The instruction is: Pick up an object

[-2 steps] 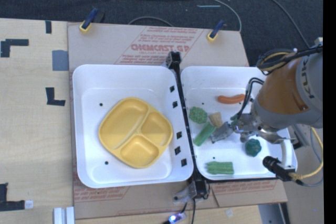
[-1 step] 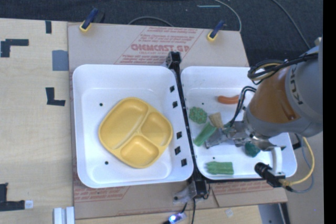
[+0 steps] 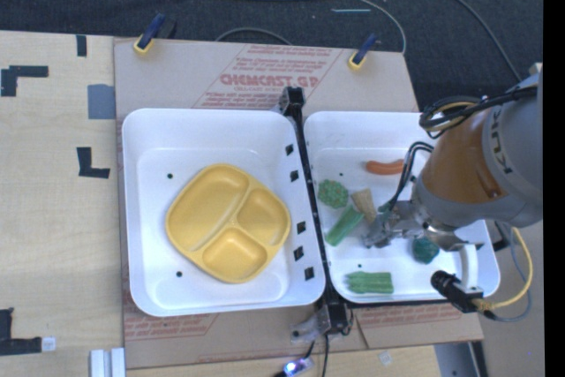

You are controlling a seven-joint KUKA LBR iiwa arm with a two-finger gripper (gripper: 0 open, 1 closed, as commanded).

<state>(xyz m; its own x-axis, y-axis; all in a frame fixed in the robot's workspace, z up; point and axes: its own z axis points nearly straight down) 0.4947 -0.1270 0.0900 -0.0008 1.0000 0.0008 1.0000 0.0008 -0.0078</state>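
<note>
The right bin (image 3: 353, 126) holds several small items: an orange sausage-shaped piece (image 3: 385, 166), a round green piece (image 3: 333, 193), a tan wedge (image 3: 364, 203), a long green stick (image 3: 343, 227), a flat green block (image 3: 369, 282) and a teal lump (image 3: 425, 251). My gripper (image 3: 381, 231) is low in this bin, just right of the green stick and below the tan wedge. Its dark fingers point left and down. Nothing can be made out between them.
The left bin (image 3: 141, 190) carries a yellow divided plate (image 3: 229, 222). A black divider (image 3: 305, 190) runs between the bins. Both bins rest on a cardboard sheet (image 3: 265, 71) held by yellow-blue clamps (image 3: 148, 34). Cables cross the dark floor behind.
</note>
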